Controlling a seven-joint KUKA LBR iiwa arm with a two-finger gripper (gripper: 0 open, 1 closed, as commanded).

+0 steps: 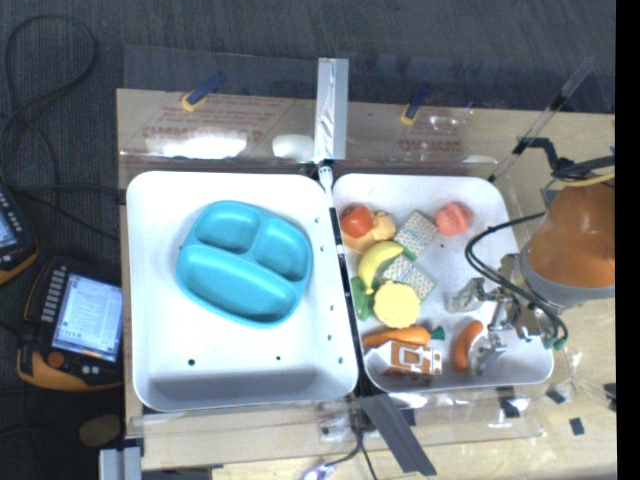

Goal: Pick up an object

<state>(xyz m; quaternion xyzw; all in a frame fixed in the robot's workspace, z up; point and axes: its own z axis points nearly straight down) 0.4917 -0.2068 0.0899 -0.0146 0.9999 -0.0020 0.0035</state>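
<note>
On the wooden bench [230, 118], two white bins [160, 368]; pincer [492, 330] state unclear; dark carpet [300, 18] beyond

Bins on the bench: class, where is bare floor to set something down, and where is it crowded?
Left bin: bare white floor rings the blue divided plate, widest along the front wall. Right bin: a bare strip runs between the pink ball and the gripper. Its left side is crowded: tomato, banana, yellow disc, carton.
</note>
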